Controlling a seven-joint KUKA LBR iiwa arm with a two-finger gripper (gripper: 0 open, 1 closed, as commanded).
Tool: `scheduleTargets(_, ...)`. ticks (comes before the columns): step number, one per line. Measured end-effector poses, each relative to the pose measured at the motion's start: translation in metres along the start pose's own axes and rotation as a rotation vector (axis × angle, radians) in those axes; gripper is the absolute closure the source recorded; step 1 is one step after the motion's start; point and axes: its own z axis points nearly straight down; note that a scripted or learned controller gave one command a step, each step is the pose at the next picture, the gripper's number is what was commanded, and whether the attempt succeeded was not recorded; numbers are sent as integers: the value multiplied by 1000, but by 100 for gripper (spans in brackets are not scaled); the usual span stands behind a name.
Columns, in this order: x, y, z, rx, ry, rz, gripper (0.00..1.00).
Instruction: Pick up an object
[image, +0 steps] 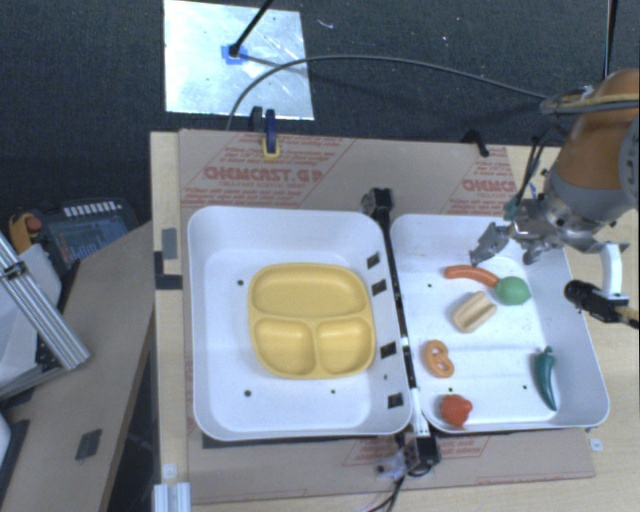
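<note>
Toy food is lying spread in the right bin (580, 400), so each piece is reachable; the gripper (512, 238) is hovering near the orange carrot (470, 273), fingers (492, 243) standing apart, gripping nothing.

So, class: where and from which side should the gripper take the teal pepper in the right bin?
Probably across the middle of the teal pepper, coming straight down. It lies flat and alone near the right bin's wall, long axis running roughly top to bottom in the view, so the fingers close across its narrow width. The gripper hangs over the bin's far end.
</note>
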Motion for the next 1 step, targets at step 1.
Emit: scheduleTargets(1,0,3,-8,-13,-2,-2,0)
